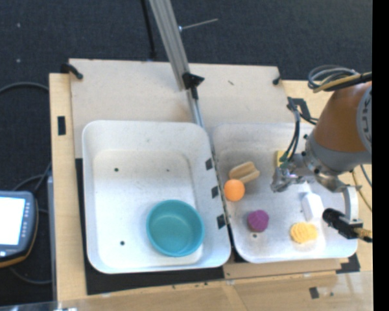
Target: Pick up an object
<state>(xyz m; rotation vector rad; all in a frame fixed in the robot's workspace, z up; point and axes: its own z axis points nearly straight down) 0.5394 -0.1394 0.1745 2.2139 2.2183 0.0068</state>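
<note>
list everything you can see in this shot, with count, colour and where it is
bins: 2, white, side by side on the bench
bowl: 1, teal, left bin, near front corner
ball: 1, orange, right bin, by its left wall
block: 1, tan, right bin, just behind the ball
purple object: 1, purple, right bin, front middle
yellow object: 1, yellow, right bin, front right
metal rail: 1, grey, slanting in from the top toward the bins
screen device: 1, white screen in an orange casing, left edge
arm: 1, grey with orange band, over the right bin
tool: 1, dark, over the right bin's middle, nothing seen in it
</note>
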